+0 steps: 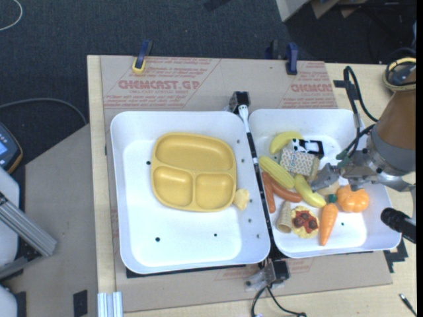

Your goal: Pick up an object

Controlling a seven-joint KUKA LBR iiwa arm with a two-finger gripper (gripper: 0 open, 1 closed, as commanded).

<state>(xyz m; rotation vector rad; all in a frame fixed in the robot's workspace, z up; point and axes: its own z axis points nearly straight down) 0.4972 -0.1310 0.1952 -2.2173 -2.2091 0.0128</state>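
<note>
The gripper (pixel 328 175) hung low over crowded toy food in the right bin (pixel 344 119); its grip state could not be told. Closing there risked pinching the corn (pixel 310 191) against the orange pepper (pixel 352 199); both might slip.

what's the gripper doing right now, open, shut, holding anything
Gripper: low in the right bin among the toy food, by the yellow pepper; open or shut cannot be told, and no object is visibly held.

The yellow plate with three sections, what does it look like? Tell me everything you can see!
The yellow plastic-looking divided plate lies flat in the left white bin, nearer its back and right side. It has rounded corners, a raised rim and three compartments: one wide section along the far side and two smaller ones along the near side. It looks smooth, with nothing in any section. A small pale yellow lump sits against its near right corner.
</note>
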